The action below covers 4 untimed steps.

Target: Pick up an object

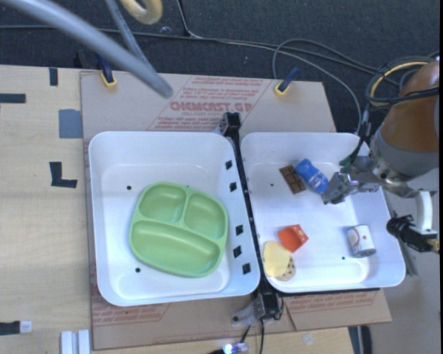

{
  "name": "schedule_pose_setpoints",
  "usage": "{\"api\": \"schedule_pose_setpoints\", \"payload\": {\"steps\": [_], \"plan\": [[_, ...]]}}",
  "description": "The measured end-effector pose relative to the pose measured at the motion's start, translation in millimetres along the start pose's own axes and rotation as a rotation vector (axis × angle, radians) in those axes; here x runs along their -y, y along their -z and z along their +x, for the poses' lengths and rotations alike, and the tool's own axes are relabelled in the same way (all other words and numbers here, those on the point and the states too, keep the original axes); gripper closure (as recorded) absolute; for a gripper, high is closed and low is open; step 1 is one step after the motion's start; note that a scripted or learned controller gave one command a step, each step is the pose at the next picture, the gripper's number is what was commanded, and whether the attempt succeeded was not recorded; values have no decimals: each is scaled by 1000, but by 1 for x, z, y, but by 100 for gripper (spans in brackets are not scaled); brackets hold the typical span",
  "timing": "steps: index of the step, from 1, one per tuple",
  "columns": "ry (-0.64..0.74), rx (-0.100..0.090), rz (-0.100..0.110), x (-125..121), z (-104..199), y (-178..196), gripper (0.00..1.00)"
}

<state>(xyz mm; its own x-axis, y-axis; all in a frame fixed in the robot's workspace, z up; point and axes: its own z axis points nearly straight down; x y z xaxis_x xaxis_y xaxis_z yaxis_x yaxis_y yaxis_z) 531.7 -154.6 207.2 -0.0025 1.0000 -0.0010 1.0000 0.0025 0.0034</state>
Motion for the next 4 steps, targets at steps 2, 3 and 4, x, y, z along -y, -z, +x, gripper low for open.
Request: {"api": "schedule_pose_setpoints", "payload": {"steps": [2,3,4], "plan": [[4,-2,4,-17,46,42,100],[5,-2,5,-32,106,39,100],[3,-2,6,-36,151,25,100]]}}
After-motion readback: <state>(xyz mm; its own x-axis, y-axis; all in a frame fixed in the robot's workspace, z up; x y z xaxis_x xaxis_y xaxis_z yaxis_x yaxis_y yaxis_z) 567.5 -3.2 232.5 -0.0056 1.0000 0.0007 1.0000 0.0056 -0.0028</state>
